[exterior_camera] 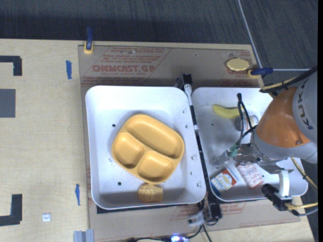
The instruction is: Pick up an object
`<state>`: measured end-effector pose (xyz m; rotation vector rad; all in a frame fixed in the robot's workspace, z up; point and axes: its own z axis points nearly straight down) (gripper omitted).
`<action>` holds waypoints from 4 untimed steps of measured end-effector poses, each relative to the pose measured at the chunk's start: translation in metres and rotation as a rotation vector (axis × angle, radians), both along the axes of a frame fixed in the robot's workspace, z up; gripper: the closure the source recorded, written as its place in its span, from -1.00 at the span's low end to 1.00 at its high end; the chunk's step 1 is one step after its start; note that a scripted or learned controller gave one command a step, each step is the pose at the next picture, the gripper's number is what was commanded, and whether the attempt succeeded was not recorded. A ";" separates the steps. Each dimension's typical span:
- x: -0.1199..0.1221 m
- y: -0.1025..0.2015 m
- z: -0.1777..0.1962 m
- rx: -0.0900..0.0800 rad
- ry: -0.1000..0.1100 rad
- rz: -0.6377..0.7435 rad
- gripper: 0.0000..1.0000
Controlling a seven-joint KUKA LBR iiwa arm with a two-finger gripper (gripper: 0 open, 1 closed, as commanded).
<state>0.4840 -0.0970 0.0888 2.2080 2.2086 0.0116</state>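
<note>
Reaching into right bin (202, 135) | gripper (237, 154) above small packets (237, 176) | finger state: cannot tell

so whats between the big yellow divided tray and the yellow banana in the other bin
In the camera view, the adjoining white bin walls and the black strip along them lie between the yellow three-compartment plastic tray and the yellow banana.

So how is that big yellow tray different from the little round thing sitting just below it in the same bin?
The yellow tray is much larger, spreading across the middle of the left bin, while the small round object is tiny and sits at the bin's near edge. The tray is smooth and split into three compartments; the small object looks textured and undivided. The tray is bright yellow, the small object duller tan. Both lie in the left bin, apart from the arm.
</note>
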 end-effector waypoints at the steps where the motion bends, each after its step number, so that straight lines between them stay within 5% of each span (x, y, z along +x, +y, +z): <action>1: 0.000 0.002 0.000 -0.002 0.000 -0.002 -1.00; 4: 0.000 0.000 0.000 0.000 0.001 0.000 -1.00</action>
